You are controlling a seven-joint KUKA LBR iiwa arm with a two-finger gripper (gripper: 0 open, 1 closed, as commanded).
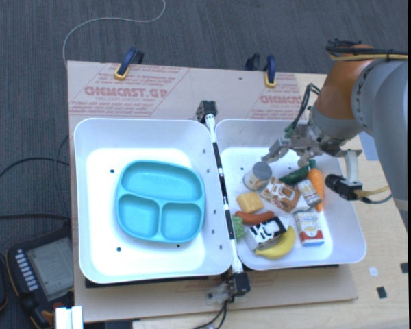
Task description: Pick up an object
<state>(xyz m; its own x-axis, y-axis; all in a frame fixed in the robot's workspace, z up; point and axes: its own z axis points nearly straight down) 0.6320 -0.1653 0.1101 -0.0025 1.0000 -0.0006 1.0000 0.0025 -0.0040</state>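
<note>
White left bin (82, 184) holding a light blue three-compartment tray (162, 199); white right bin (349, 245) holding a yellow banana (277, 245) at 6 o'clock, an orange carrot (318, 181) at 3 o'clock, a red-and-white carton (309, 227), a black-and-white packet (266, 229), a brown-and-white patterned box (281, 195), a grey-topped can (259, 175) and a dark green vegetable (294, 175). Tan board (157, 91) with red lettering, blue-handled clamps (128, 62) with yellow tips at 12 o'clock, dark grey carpet (27, 60). Grey arm (387, 108) with an orange band (339, 91).
</note>
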